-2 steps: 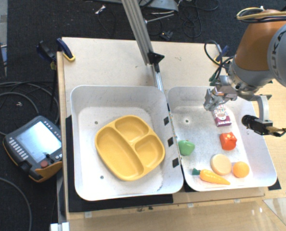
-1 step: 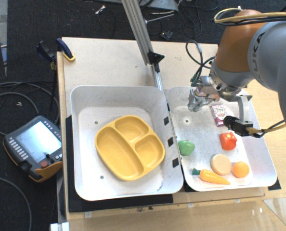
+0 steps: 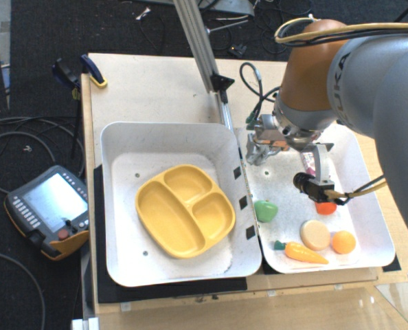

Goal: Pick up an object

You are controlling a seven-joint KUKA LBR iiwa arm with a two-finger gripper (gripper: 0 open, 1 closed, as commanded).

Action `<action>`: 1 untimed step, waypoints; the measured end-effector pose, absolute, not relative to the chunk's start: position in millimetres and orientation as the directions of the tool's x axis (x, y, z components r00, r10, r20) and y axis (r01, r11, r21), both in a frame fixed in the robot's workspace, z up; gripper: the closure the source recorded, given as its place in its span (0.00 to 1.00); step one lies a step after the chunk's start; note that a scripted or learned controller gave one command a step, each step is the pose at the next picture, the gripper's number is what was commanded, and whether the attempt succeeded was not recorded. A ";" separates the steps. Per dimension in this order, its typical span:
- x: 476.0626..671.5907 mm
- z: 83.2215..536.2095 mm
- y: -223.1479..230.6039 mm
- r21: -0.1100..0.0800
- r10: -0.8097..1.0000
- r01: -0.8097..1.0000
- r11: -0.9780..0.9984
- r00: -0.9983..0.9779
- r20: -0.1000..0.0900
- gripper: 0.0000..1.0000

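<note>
Gripper [image 3: 259, 150] sat low over the far left corner of the right bin [image 3: 369, 184], close by the wall shared with the left bin [image 3: 115, 184]. Jaws: metal parts too tangled with cables and brackets to tell how far apart they stood; nothing was seen held between them. Grey arm [image 3: 369, 74] with its orange band reached in from the right, covering the far part of the right bin. Objects lay nearer in that bin, all apart from the gripper: a green piece [image 3: 265, 210] just beside the dividing wall, a small red-orange item [image 3: 325, 207] under a black fitting to its right, a round beige piece [image 3: 315, 235], an orange ball [image 3: 343, 242] just right of it, and a toy carrot [image 3: 304, 253] along the near wall, touching or nearly touching the beige piece. In the left bin, a yellow divided plate [image 3: 185, 210] with three compartments lay flat at the middle. A teach pendant [image 3: 49, 212] rested on the floor, left of the bench.
</note>
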State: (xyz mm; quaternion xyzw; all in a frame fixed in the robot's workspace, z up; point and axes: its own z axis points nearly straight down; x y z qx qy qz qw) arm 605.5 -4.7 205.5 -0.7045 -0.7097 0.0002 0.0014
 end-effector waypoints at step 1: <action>605.2 222.9 47.0 0.003 1.000 1.000 0.008 -0.008 0.002 1.00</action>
